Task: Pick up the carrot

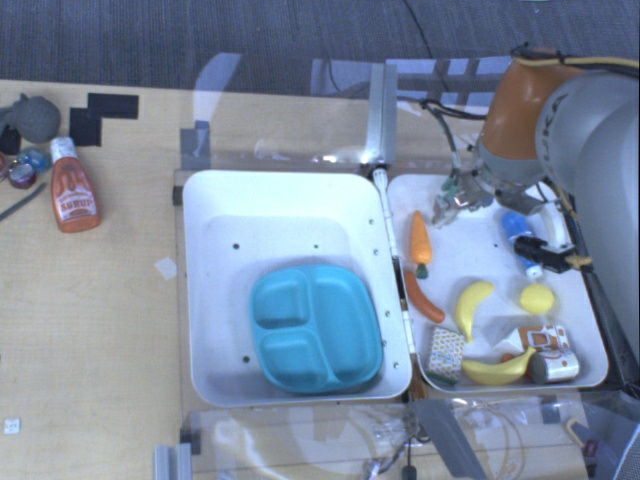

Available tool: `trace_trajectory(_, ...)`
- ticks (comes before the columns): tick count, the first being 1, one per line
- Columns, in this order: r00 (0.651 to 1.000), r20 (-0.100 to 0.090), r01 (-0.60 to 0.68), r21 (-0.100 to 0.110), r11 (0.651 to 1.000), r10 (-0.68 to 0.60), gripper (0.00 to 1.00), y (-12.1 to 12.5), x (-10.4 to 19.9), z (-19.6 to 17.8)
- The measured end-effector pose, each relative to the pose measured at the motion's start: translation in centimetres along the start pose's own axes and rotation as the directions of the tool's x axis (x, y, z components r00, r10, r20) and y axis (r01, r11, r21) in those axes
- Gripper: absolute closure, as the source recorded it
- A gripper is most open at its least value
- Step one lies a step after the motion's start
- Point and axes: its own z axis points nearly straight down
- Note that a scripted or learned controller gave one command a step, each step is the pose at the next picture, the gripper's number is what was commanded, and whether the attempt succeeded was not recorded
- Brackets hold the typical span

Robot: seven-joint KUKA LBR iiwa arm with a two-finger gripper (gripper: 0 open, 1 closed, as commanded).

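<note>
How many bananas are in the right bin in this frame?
2. One banana lies mid-bin, right of the hot dog. The other banana lies along the front wall, beside the can. The arm covers the bin's far right, so more could be hidden.

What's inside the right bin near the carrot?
In the right bin, the carrot lies by the left wall, a sausage below it. The claw hangs beside it; the arm covers the far corner.
</note>
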Motion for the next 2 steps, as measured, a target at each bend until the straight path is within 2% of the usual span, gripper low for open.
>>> trace_trajectory(1, 0.987, -0.009, -0.16, -0.016, 0.987, 0.16, 1.0, 0.5, 0.8, -14.0)
trace_trajectory(2, 0.908, -0.013, -0.419, -0.007, 0.908, 0.419, 1.0, 0.0, -0.6, -6.4)
